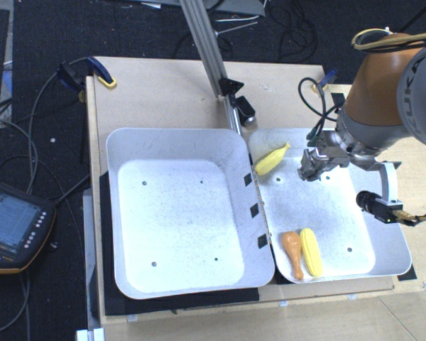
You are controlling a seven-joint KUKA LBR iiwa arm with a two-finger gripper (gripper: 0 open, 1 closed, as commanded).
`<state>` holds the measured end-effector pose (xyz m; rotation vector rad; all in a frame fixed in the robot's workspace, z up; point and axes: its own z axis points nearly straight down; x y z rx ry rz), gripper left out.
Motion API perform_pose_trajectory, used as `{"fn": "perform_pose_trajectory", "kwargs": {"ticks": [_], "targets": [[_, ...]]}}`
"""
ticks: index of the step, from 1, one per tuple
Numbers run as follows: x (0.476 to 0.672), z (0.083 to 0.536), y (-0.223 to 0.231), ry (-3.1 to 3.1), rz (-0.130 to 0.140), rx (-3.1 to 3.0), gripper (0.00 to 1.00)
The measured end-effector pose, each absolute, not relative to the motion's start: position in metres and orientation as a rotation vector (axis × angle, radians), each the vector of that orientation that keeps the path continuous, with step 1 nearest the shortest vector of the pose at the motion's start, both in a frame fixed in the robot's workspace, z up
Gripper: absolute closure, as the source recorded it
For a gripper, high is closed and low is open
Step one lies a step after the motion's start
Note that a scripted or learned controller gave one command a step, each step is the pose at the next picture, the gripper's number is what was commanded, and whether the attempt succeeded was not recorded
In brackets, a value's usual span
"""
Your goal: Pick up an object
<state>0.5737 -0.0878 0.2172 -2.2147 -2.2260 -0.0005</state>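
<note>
A yellow banana-shaped object (pixel 271 160) lies at the far left of the right bin (pixel 341 212), near the divider. At that bin's front sit an orange pear-shaped piece (pixel 294 250) and a yellow corn-like piece (pixel 312 251), side by side and touching. My gripper (pixel 312 166) hangs over the bin's far middle, just right of the banana and a short gap from it. Nothing shows between its dark fingers, and their spacing is too small to read.
The left bin (pixel 177 212) stands beside the right one, with black clips along the shared wall. A slanted metal pole (pixel 211 55) rises behind the bins. Cables and a black connector (pixel 375 206) hang off the arm over the right bin's right side.
</note>
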Motion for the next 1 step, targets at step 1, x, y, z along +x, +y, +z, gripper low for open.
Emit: {"fn": "perform_pose_trajectory", "kwargs": {"ticks": [1], "targets": [[0.5736,0.2103,-0.0354,-2.226,-0.001,-2.215,1.00]]}}
